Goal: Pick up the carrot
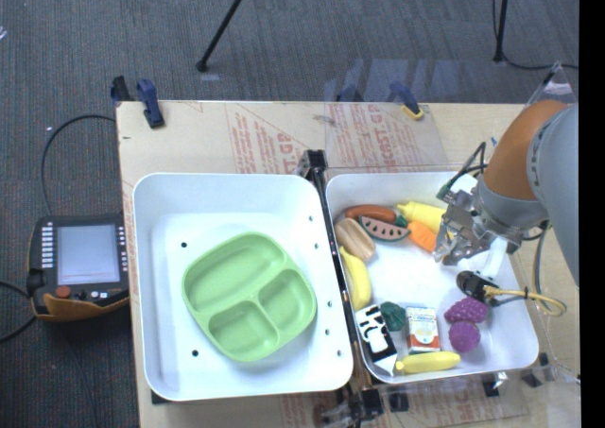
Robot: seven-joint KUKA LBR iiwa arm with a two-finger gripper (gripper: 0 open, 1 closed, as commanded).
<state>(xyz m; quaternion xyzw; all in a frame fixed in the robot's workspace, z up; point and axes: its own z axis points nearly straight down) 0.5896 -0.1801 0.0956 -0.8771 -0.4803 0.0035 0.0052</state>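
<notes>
Toward the right of the frame, over the right bin [526,341], the gripper [458,245] hangs low above the bin floor at the end of the grey arm [529,176] with its orange band. From where I stand I cannot tell whether it is clenched or released; the metal parts blur together, and nothing shows between them.

Just left of the gripper lies the carrot [423,235], a small orange piece, apparently touching the yellow corn [422,214] above it and the watermelon slice [386,227] to its left. Further left sit a hot dog [356,240] and a banana [356,279]. Toward the lower right are purple grapes [466,321] and a small juice carton [422,327]. A green divided plate [248,297] occupies the left bin [156,228].

To do this well, I'd say the gripper should shift a little left, centre over the carrot, and close across its narrow width, with the jaws turned so they slip between the corn and the watermelon rather than catching either neighbour.
</notes>
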